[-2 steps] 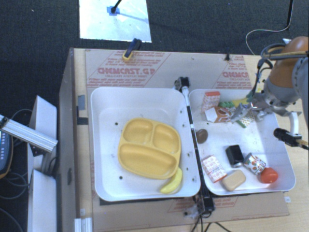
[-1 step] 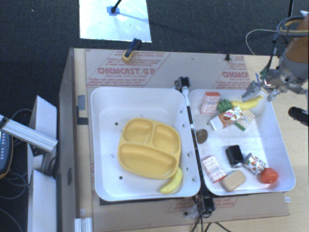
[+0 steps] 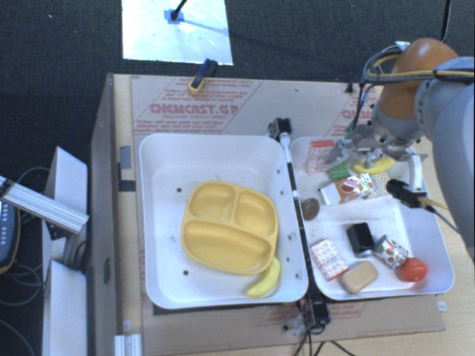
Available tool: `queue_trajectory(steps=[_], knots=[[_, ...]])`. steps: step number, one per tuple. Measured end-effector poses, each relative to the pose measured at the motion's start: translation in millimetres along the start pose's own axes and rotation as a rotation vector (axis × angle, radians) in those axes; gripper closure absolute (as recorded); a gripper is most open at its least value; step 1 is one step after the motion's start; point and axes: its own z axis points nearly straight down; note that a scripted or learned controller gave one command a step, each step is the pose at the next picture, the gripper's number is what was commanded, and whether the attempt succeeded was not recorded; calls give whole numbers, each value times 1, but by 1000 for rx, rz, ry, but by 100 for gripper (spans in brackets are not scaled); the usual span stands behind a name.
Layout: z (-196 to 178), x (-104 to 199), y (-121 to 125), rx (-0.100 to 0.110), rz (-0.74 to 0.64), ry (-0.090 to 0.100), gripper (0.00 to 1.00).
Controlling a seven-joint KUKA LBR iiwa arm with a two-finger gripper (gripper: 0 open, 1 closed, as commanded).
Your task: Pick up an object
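Lying at the far left of the surface (image 3: 119, 221) is a slanted metal rail (image 3: 41, 205), beside the brown board that carries both bins. The left bin (image 3: 159, 199) holds a yellow divided plate (image 3: 230, 227) with three compartments, and a yellow banana (image 3: 266, 279) rests just off the plate's lower right corner, against the bin's near wall. Above the bins, on the board, a small yellow and black clip (image 3: 202, 76) lies near a pale square sheet (image 3: 176, 19).

A dark divider strip runs between the two bins. The right bin (image 3: 438, 262) is crowded. Close to its left wall sits a dark brown rounded object (image 3: 309, 208), and lower down a small red and white packet (image 3: 327, 258). A tan, soap-like block (image 3: 359, 277) lies near the front wall, with a black boxy item (image 3: 361, 239) just above it. To the right are a small printed can (image 3: 390, 251) lying on its side and a red tomato-like ball (image 3: 412, 270), near each other. Toward the back of this bin are an orange and white carton (image 3: 320, 155), a green item (image 3: 339, 172), a red printed pouch (image 3: 355, 188) and a yellow piece (image 3: 373, 166), all bunched together.

The gripper (image 3: 365, 151) is low over that back cluster, right above the yellow piece and the pouch. Whether its fingers are spread or closed, or have hold of anything, cannot be told from this view. The grey arm (image 3: 445, 102) enters from the right.
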Motion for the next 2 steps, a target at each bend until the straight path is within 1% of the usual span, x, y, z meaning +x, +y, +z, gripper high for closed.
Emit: queue_trajectory(steps=[1, 2], knots=[[18, 21, -3, 14, 1, -5, 0], [9, 22, -3, 19, 0, -1, 100]])
